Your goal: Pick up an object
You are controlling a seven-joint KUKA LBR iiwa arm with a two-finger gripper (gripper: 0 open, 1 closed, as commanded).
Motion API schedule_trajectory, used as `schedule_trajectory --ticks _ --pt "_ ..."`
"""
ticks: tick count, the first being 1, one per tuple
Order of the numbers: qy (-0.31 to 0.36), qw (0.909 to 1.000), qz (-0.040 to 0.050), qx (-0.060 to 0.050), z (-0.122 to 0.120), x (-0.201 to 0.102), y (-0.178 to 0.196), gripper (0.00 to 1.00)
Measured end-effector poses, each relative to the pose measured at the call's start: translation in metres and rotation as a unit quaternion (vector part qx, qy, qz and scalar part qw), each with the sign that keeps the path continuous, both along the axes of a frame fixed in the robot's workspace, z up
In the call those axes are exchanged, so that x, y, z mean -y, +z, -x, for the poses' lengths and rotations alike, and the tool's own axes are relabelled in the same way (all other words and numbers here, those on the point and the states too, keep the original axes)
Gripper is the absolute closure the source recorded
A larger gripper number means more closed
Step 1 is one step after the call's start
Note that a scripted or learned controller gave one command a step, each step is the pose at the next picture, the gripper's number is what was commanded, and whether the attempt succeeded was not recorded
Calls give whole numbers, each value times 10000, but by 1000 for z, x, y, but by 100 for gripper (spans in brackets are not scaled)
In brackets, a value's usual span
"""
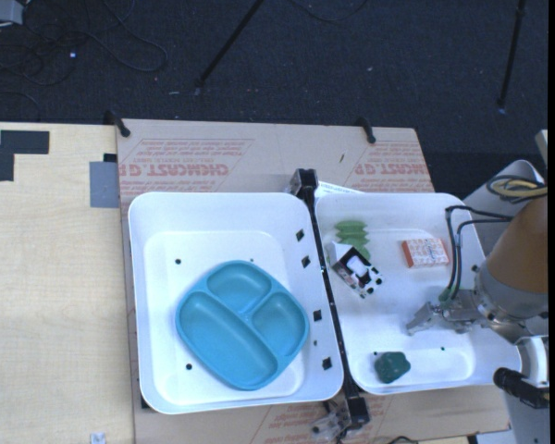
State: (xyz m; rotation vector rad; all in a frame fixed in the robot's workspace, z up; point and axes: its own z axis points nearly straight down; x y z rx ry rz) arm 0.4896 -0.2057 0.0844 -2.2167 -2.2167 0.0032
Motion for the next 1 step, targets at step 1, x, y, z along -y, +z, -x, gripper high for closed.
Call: schedule_trajectory --ticks 1 --pt "-22 10000 14 5 -1 3 11 100"
